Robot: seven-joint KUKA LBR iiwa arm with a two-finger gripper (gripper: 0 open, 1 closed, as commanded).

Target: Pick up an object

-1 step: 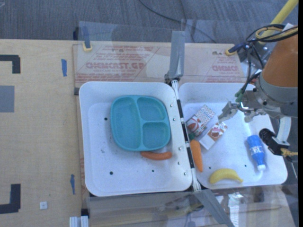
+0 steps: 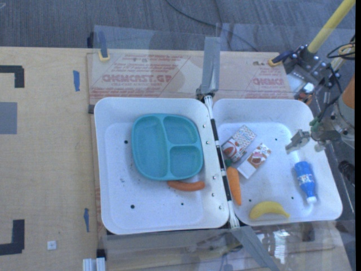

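Camera view, looking down at a slant. Two white bins side by side on a wooden bench (image 2: 45,168). The left bin (image 2: 113,208) has open floor along its left and bottom sides; the right bin (image 2: 282,114) has bare floor in the upper middle and between the packets and the bottle.

The gripper (image 2: 307,141) is over the right bin's right edge, above the blue bottle (image 2: 305,180) and apart from it. A grey finger (image 2: 296,140) pokes left over the bin floor; nothing is visible between the fingers, and open or closed, cannot tell. The arm comes in from the right, with cables and a yellow rod (image 2: 337,17) at top right.

Writing: the cardboard sheet (image 2: 146,75) behind the bins carries red mirrored print, not readable. The bottle has a white label, too small to read. Two snack packets (image 2: 239,141) and (image 2: 255,160) have printed pictures, text unreadable.

Left bin contents: teal divided plate (image 2: 167,147) with three compartments and nothing in them, sitting upper centre. An orange sausage-like piece (image 2: 185,185) lies just below the plate's lower edge, touching or nearly touching it.

Right bin contents: the two packets at left centre, close together. A carrot (image 2: 234,185) lies along the left wall, near the divider. A banana (image 2: 268,210) is near the bottom edge. The blue bottle lies on the right side, cap toward the bottom rim.

Blue tape marks (image 2: 76,81) and black squares (image 2: 12,77) are on the bench to the left.
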